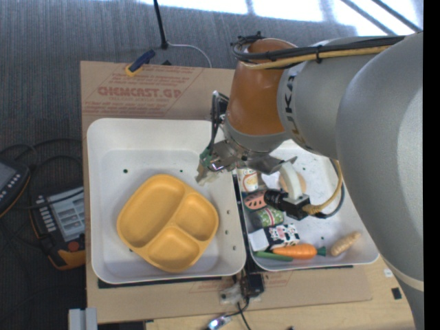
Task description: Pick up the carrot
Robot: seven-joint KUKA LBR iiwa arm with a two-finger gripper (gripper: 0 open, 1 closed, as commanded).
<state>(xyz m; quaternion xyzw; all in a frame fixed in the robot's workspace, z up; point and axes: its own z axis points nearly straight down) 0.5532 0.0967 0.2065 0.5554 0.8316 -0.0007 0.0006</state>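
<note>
The carrot (297,251) lies in the right bin (357,256), near that bin's front edge, pointing roughly left to right. It rests well apart from the end effector (210,162), which hangs above the seam between the two bins, over the rear right corner of the left bin (103,150). The carrot sits toward the front and to the right of the end effector, with several small packaged items (265,208) between them.

The carrot is orange, tapered, with a green end at its left. A black-and-white patterned item (282,235) touches it from behind, and a pale tan piece (345,243) lies just beside its right end.

Nothing is visible between the end effector's fingers; how far apart they stand cannot be told. A yellow divided plate (168,222) rests in the left bin.
</note>
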